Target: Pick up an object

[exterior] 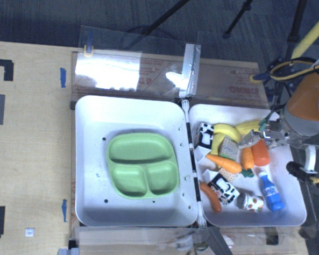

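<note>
Nearest the camera, a red sausage [210, 196] and a black-and-white patterned block [224, 188] lie along the front of the right bin [294, 212], beside a blue bottle [271, 194]. Farther back sit an orange carrot [225, 164] and a yellow banana [227, 132]. At the bin's far right the gripper [261, 137] hangs over an orange bottle [260, 152]; whether it is open cannot be told. A green divided tray [143, 164] fills the left bin [88, 147].

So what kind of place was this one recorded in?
Probably a robotics lab set up for bin picking: two shallow white bins, the left bin and the right bin, sit on a wooden bench, toy food fills the right one, and stand legs cross the carpet.
</note>
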`<state>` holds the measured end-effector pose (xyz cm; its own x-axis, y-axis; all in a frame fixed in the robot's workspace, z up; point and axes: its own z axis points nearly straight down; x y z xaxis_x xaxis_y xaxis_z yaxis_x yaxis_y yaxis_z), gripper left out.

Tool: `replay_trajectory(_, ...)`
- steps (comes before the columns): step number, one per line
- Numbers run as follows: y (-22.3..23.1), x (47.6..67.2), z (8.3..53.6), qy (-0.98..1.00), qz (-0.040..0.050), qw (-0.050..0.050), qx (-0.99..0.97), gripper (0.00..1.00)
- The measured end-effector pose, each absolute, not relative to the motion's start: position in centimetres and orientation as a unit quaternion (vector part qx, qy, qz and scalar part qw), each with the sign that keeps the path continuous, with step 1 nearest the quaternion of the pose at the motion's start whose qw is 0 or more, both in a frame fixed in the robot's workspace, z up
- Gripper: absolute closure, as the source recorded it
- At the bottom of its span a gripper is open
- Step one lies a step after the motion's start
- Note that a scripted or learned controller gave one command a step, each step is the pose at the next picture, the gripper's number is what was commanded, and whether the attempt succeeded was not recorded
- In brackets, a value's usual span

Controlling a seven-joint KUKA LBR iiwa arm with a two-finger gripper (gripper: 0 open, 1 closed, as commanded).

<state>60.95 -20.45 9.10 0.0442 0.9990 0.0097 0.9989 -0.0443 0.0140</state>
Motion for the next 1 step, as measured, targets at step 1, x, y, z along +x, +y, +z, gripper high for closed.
replay_trajectory(1,-20.67,60.89,10.03,0.691,0.0062,0.003,0.723,1.0)
